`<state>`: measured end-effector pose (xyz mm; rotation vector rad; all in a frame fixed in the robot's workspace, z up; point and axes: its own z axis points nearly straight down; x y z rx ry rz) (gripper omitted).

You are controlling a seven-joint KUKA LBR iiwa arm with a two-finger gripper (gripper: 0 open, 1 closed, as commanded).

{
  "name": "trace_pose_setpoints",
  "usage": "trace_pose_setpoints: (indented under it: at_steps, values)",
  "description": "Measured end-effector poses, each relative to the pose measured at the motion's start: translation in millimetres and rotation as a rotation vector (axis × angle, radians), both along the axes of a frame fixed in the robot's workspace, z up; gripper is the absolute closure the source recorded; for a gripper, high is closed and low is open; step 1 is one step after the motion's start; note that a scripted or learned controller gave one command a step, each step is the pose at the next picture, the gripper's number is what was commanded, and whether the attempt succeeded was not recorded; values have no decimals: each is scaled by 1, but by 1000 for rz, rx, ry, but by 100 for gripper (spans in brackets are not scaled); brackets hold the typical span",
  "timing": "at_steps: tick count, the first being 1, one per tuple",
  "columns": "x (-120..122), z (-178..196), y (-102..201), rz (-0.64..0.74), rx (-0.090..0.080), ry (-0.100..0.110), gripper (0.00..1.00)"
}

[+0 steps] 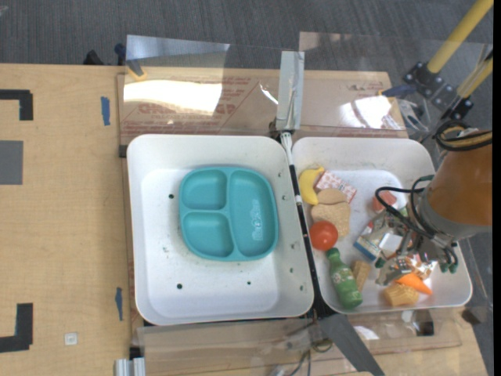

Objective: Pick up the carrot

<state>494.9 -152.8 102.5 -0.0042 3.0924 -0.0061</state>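
Carrot (416, 283) lies in the right bin (458, 288), near its front right corner, small orange piece just beside a tan cracker-like item (401, 295). Gripper (403, 251) sits right above it amid wires; claw state cannot tell, too cluttered. Left of that: green bottle (343, 276), red tomato (323, 234), yellow banana (310, 183), bread slice (333, 207), pink-white packet (337, 182). Left bin (149, 233) holds a teal divided plate (229, 212), well apart from the carrot.
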Motion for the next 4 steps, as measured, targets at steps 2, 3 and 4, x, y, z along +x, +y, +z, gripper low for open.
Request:
trace_pose_setpoints:
  at_steps: [2, 3, 4]
  values:
    - [7, -7, -50, 75, -8, 17, 0]
    - [-1, -13, -43, 168, -6, 34, 0]
    - [-2, -11, 6, 239, -8, 25, 0]
